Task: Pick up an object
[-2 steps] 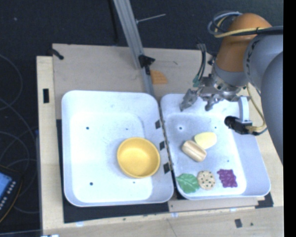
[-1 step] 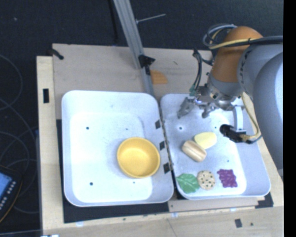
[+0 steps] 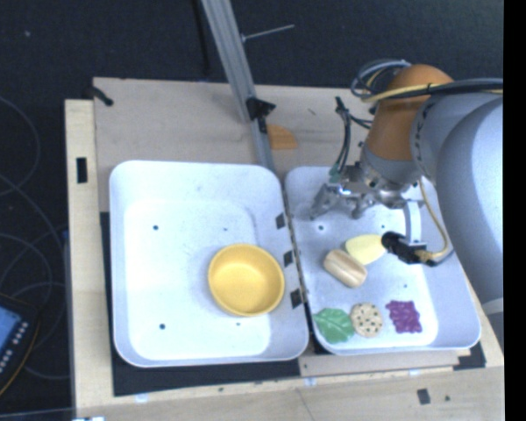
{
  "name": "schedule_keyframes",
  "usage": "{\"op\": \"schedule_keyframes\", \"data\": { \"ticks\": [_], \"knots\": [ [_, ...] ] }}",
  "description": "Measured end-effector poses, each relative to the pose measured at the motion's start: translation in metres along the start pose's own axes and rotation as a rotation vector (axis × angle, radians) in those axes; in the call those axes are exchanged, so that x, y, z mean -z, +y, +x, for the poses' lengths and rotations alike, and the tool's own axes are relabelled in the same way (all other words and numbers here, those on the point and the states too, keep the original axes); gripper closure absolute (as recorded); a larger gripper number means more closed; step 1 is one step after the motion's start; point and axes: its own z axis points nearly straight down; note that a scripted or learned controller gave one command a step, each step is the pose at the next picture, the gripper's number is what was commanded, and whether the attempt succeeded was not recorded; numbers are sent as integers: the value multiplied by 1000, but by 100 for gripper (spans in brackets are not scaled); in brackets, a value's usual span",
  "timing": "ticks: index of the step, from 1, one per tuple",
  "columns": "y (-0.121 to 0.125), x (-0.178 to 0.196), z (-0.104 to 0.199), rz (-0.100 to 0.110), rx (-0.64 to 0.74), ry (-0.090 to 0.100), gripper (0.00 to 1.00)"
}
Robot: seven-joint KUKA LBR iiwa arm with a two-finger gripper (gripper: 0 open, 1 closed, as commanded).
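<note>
The bench (image 3: pixel 184 117) fills the middle of the view, pale wood, with dark floor and loose cables off its left edge. On it sit the two white bins, edge to edge. The left bin (image 3: pixel 158 200) has plenty of bare floor along its top and left walls; its only load is a yellow bowl (image 3: pixel 245 279), upright, low and right of centre, close to the shared wall. The right bin (image 3: pixel 438 323) is the crowded one. The arm (image 3: pixel 460 156) comes in from the right, big grey body with the orange band (image 3: pixel 403 117) above the wrist, covering the bin's upper right part. The gripper (image 3: pixel 337 202) hangs over the top left of that bin, near the shared rim, and nothing is seen between its fingers; how wide they stand I cannot tell, the metal there is a blur. Below it: a pale yellow piece (image 3: pixel 365 249) touching a tan bread roll (image 3: pixel 344 267), both mid-bin. Along the near wall, in a row, a green leaf (image 3: pixel 333 324), a speckled cookie (image 3: pixel 366 319) and a purple grape bunch (image 3: pixel 404 316), leaf and cookie touching, grapes just beside. Open floor lies between the gripper and the roll. A grey rail (image 3: pixel 232 60) slants down to the bins' join. No writing is legible anywhere.
</note>
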Motion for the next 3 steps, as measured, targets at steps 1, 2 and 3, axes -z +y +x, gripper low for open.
{"op": "schedule_keyframes", "data": {
  "ticks": [1, 2, 3],
  "knots": [
    [2, 14, -1, -7, -2, -1, 100],
    [2, 59, -1, -9, -1, 1, 100],
    [1, 123, -7, -12, -2, 0, 100]
  ]
}}
